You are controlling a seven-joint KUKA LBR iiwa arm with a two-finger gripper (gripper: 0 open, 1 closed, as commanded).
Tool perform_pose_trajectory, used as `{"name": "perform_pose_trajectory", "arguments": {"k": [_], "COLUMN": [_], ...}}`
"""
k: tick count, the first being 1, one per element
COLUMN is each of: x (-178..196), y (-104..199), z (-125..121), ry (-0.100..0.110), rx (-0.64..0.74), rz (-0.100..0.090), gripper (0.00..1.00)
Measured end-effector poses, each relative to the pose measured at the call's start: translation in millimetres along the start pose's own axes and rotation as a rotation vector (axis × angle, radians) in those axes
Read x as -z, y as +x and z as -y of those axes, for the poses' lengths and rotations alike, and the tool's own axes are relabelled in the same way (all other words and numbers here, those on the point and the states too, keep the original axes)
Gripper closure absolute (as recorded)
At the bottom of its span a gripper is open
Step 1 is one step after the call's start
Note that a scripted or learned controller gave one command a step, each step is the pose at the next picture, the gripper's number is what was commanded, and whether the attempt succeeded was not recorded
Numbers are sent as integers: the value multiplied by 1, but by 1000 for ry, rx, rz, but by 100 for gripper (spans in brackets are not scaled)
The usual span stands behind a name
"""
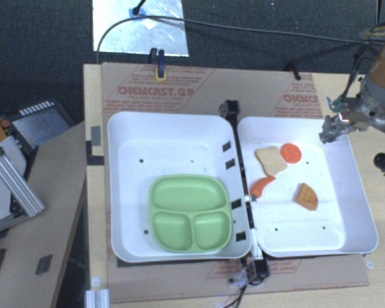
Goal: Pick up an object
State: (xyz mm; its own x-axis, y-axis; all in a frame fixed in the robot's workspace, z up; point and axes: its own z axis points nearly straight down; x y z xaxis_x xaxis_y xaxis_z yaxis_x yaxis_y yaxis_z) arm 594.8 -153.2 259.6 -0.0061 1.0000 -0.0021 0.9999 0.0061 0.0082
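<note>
The right bin (346,236) holds several small food pieces: a pale bread slice (271,160), a round red-orange tomato slice (290,153), an orange-red curved piece (262,186) near the divider, and a brown wedge (306,196). My gripper (332,131) hangs over the right bin's far right corner, well right of the tomato slice and apart from all the pieces. Nothing shows between its fingers.
The left bin (125,140) holds a green three-compartment plate (187,212) in its near half. A black divider clip strip (239,165) runs between the bins. Cardboard (199,88) lies under both bins. Cables cross above the far edge.
</note>
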Motion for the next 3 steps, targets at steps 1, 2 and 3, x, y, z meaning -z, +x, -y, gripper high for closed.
{"name": "perform_pose_trajectory", "arguments": {"k": [1,2,3], "x": [6,8,9], "y": [50,108,157], "z": [-11,-20,-28], "ry": [4,5,5], "rx": [3,4,3], "rz": [-4,-4,-4], "gripper": [100,100,100]}}
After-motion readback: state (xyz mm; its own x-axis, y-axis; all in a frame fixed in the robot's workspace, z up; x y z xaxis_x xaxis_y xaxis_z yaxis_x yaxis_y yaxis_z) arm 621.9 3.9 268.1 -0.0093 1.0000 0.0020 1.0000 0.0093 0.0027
